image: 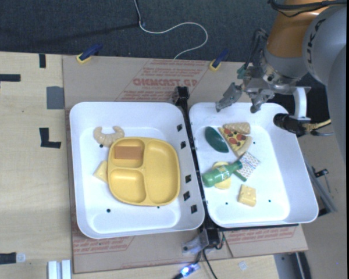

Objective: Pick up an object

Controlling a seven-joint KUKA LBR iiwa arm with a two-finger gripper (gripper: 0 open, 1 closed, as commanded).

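Above right bin's far edge, gripper hovers, fingers spread wide, nothing between them; pizza slice and dark green piece lie below.

Bright, even overhead light falls on two white bins, which look nearly washed out — little surface detail survives. Shadows are soft and short, hugging the yellow tray. The dark carpet at the top is dim and grainy. Overall focus is slightly soft, with mild blur on the arm.
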